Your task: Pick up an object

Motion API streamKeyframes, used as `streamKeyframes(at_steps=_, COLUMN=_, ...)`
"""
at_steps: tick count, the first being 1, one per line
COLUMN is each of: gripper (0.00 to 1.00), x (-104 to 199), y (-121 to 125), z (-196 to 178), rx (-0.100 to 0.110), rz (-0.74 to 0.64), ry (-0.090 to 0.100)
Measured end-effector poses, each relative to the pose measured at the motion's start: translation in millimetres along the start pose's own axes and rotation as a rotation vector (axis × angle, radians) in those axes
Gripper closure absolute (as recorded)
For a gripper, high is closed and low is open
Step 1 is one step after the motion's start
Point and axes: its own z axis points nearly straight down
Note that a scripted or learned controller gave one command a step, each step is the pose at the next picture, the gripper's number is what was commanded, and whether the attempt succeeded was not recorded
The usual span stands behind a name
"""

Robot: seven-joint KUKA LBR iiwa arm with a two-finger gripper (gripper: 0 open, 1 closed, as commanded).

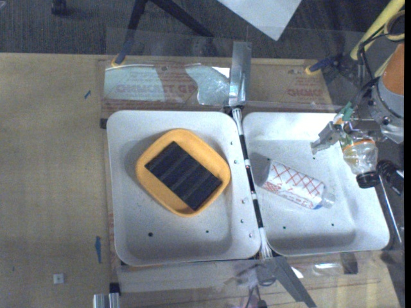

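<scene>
Grey and orange, my arm [393, 88] comes in from the right edge of the frame, its wrist hanging over the upper right corner of the right-hand shallow white plastic bin [289, 236]. My end effector [347, 133] sits low over that corner, tilted, with a thin grey finger [323, 140] reaching left and down toward the bin floor. I cannot tell whether it is spread or clenched; the metal parts and cables bunch together there. Just under the wrist, at the bin's right wall, is a small clear, crinkled object with an orange-brown tint [358, 154]; it lies right against my end effector, but I cannot tell whether it is gripped or merely beside it.

On the floor of the same bin, near the middle and well to the lower left of my end effector, lies a flat white packet with a red criss-cross pattern and a clear plastic end [295, 183], slanting from upper left to lower right. Nothing of mine touches it.

The left-hand white bin [122, 223] holds a rounded yellow-orange tray with a dark ribbed rectangular panel [183, 172] set in it, turned at an angle, in the bin's centre.

Both bins rest side by side on the tan wooden bench [45, 172], touching along the middle seam.
</scene>
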Motion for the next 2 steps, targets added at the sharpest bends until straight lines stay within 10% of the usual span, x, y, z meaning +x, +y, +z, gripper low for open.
streamKeyframes(at_steps=1, gripper=0.00, x=13.1, y=-12.7, z=90.4, rx=-0.002, rz=-0.120, ry=-0.001)
streamKeyframes(at_steps=2, gripper=0.00, x=-52.1, y=0.7, z=176.0, rx=-0.006, rz=-0.213, ry=-0.003)
